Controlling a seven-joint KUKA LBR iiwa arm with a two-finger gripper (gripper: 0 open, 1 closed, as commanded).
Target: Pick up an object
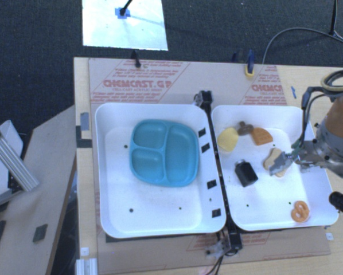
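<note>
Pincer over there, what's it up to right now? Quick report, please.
Pincer low in right bin, at tan piece; grip unclear. Black block close beside. Blue tray in left bin.

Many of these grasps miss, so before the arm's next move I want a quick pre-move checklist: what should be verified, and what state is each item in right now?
1. Gripper is inside the right bin: ok.
2. Gripper is at a target: ok, it sits over the tan piece.
3. An object is seen between the fingers: cannot tell.
4. Neighbours are clear of the gripper: ok, the black block, orange piece and pretzel lie apart from it.
5. Blue plate is out of the way: ok, it lies in the left bin.
</note>
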